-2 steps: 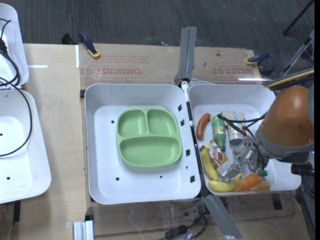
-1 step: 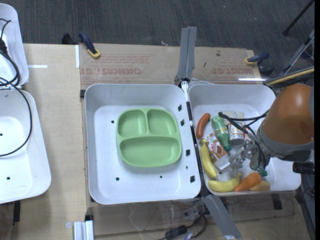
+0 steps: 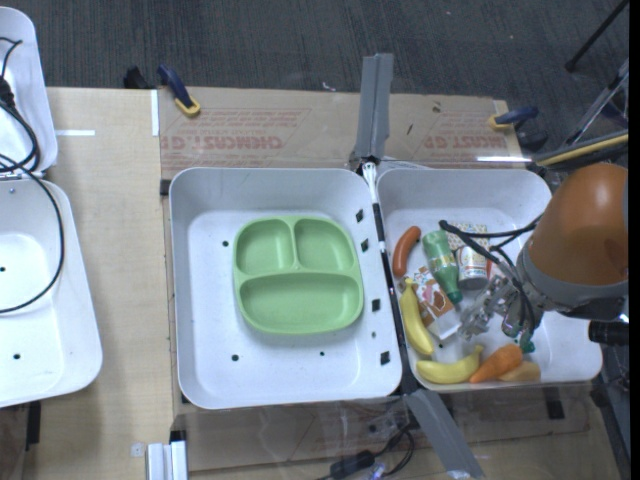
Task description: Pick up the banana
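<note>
Two white bins sit side by side; the left bin (image 3: 200, 298) holds a smooth green divided plate (image 3: 297, 273). In the right bin (image 3: 575, 353) a curved yellow banana (image 3: 415, 320) lies along the left wall, a second banana (image 3: 447, 370) near the front edge touching a carrot (image 3: 497, 364), among a red sausage (image 3: 404, 250), a green bottle (image 3: 440, 262) and a can (image 3: 471, 266). Reaching in from the right, the gripper (image 3: 490, 303) hangs over the clutter; whether its jaws are open or closed I cannot tell. Little free floor remains around the bananas.
</note>
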{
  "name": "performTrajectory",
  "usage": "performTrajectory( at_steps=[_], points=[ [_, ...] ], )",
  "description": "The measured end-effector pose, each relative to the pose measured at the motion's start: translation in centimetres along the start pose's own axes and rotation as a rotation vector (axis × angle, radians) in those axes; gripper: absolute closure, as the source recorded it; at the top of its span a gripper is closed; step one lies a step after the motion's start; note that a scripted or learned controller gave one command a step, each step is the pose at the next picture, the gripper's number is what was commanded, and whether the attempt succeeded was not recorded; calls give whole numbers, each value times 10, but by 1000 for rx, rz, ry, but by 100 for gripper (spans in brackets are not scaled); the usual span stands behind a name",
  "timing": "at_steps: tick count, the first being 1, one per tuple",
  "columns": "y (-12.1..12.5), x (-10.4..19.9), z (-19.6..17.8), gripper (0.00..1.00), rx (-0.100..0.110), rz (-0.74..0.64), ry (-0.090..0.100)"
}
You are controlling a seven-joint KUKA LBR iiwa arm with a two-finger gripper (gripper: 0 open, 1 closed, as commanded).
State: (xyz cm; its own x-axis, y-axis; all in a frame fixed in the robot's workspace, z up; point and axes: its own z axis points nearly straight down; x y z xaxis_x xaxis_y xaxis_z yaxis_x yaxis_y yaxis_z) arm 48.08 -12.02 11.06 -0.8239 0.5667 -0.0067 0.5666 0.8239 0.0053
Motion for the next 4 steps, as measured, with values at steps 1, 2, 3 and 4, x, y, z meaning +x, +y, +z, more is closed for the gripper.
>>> performTrajectory(
  at_steps=[1,2,3,4],
  points=[
    [-20,-11,-37,100,6,277,3],
    [28,-12,-90,100,7,469,4],
    [28,-12,-90,0,8,469,4],
    [14,15,10,0,8,351,8]
  ],
)
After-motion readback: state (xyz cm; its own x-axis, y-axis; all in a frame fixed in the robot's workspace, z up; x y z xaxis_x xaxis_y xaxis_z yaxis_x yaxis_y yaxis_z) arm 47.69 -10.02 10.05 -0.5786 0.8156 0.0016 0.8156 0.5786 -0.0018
